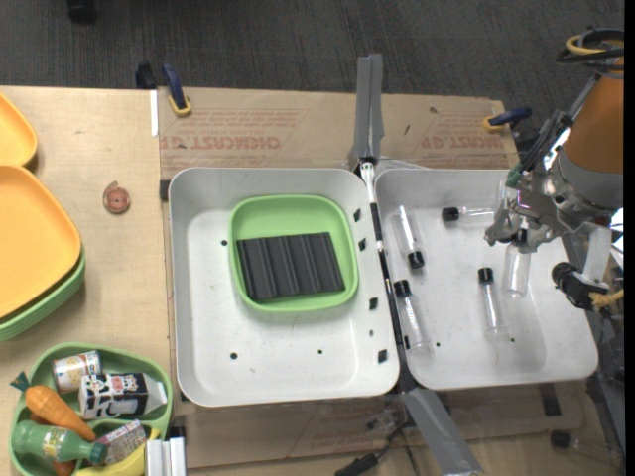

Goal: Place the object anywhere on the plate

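My gripper hangs over the right bin, right of the green plate, and a clear tube sits clamped between my fingers, its upper end hidden by them. The plate carries a dark ribbed slab. Other tubes lie nearer the plate, faint against the white.

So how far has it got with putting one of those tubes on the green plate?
Early days, it seems. Nothing lies on the plate but its dark ridged mat. The claw sits over the right bin, with a clear tube hanging below it, apparently picked up. Left: carry it across to the left bin and set it on the plate.
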Controlling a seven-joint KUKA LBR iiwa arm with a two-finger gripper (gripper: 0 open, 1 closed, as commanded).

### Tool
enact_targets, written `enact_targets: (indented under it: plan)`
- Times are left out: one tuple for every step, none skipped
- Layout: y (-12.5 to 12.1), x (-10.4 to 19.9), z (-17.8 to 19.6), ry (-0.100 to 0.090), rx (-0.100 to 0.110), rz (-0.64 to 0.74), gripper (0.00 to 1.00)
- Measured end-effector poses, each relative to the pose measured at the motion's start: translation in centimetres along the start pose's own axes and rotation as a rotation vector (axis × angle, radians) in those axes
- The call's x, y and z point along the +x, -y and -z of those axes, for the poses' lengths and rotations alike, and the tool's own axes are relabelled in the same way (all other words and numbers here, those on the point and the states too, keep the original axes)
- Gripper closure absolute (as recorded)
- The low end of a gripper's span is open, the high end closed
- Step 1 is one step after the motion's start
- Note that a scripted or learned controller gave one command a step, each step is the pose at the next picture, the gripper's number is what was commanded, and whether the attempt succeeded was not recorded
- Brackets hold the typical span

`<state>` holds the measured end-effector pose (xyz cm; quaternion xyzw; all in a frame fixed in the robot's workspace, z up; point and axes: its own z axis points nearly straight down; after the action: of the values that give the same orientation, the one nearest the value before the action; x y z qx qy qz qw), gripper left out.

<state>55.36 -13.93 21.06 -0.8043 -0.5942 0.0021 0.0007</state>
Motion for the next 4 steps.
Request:
enact_targets:
  plan:
    - [2.7,0.4,-3.0,-0.002,0.001,0.225,1.0]
    - [5.7,7.3,-2.0,-0.001,-0.001,0.475,1.0]
    - [7.5,15.0,1.0,0.0,-0.003,0.579,1.0]
    - [7.5,15.0,1.0,0.0,-0.003,0.578,0.0]
